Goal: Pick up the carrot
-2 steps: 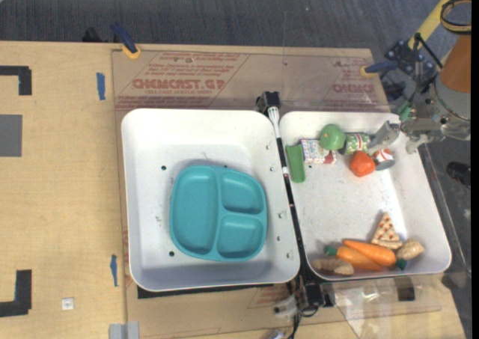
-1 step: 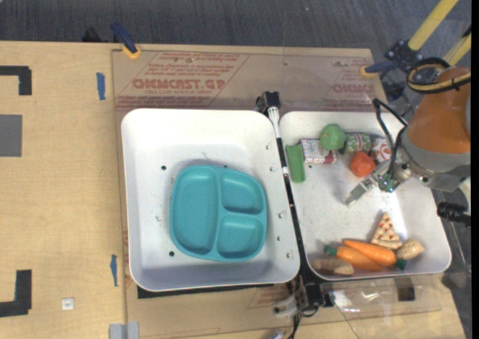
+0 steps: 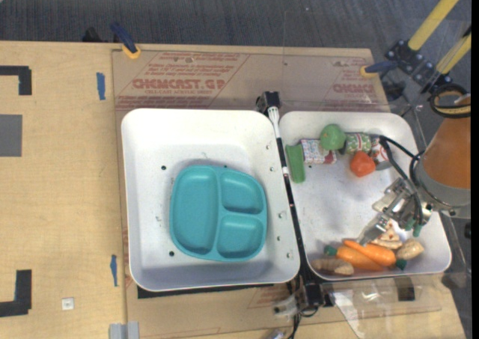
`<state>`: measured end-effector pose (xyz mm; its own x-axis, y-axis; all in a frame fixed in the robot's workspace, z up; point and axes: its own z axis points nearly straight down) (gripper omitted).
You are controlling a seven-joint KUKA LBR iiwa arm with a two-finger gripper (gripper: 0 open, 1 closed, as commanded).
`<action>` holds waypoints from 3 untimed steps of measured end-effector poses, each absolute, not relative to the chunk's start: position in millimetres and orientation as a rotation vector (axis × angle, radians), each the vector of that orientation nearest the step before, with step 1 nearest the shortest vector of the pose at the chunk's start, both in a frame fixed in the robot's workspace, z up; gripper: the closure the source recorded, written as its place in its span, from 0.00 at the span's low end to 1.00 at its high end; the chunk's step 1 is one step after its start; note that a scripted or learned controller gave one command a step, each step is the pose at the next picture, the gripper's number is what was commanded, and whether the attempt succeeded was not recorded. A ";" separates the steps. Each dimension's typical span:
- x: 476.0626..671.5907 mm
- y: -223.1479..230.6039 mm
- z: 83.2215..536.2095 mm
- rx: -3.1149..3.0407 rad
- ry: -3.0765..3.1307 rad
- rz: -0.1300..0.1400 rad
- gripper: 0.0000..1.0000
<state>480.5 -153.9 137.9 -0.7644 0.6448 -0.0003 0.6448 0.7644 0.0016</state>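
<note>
The counter (image 3: 60,203) carries two shallow white bins side by side. The left bin (image 3: 150,135) holds a teal divided plate (image 3: 218,212). The right bin (image 3: 329,203) holds the task item and several loose toy foods.

**Location.** The carrot (image 3: 365,254) lies flat near the front wall of the right bin, long axis roughly left to right, slightly tilted. A beige piece (image 3: 334,266) touches it on the left; another pale piece (image 3: 409,249) lies just beside its right end.

**Appearance.** Bright orange, elongated, smooth-looking surface. It appears to taper, with a small dark green piece at its right end.

**Handling (estimate).** Probably a light, rigid plastic toy. The rounded, glossy body may slip or roll under pinch force. Recommended grasp: across the mid-body, fingers closing perpendicular to the long axis, clear of the neighbouring pieces.

**Gripper.** The gripper (image 3: 391,222) sits just above and right of the carrot. Its opening cannot be determined from this view.
</note>
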 end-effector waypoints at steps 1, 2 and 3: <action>486.3 -151.4 90.1 0.605 3.063 0.002 0.00; 489.1 -150.9 102.2 0.605 3.053 0.005 1.00; 486.4 -111.0 92.0 0.038 3.120 -0.010 1.00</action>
<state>486.4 -111.0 92.0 -0.9995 0.0246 -0.0216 0.0247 0.9997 -0.0062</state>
